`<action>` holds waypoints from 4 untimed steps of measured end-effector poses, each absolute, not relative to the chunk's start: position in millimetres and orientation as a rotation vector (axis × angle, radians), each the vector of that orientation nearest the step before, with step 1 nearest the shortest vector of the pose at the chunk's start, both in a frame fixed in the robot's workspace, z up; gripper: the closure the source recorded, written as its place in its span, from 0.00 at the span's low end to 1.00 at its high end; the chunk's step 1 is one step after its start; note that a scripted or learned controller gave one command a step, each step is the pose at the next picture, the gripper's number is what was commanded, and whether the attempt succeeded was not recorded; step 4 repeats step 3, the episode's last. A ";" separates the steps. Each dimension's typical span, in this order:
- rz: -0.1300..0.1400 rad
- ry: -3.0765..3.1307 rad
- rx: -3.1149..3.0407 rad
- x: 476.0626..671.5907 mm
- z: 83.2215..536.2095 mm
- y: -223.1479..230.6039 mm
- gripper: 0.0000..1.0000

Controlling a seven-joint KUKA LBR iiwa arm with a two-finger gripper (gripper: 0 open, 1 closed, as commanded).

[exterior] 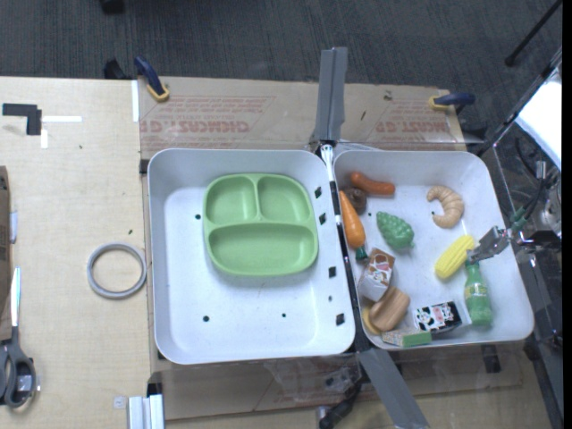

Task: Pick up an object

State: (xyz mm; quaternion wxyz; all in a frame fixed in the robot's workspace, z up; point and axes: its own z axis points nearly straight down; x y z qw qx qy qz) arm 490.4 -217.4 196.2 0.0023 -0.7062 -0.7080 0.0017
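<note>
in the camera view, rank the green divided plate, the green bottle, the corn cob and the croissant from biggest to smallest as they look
1. green divided plate, by far the largest
2. green bottle
3. corn cob and croissant: these two look about alike in size, so I would not rank one over the other

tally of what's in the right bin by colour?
Orange: 2, carrot, sausage
Green: 2, bottle, bumpy vegetable
Yellow: 1, corn
Tan: 2, croissant, hot dog bun
White printed cartons: 2, one, other
Total: 9
</note>
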 end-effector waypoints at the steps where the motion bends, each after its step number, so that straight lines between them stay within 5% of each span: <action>1: 0.005 -2.173 -2.264 521.9 88.5 -179.3 0.00; 2: 0.008 -2.168 -2.263 521.7 94.4 -180.2 1.00; 3: 0.006 -2.032 -2.392 511.1 146.6 -115.6 1.00; 4: 0.006 -2.032 -2.392 511.1 146.6 -115.6 1.00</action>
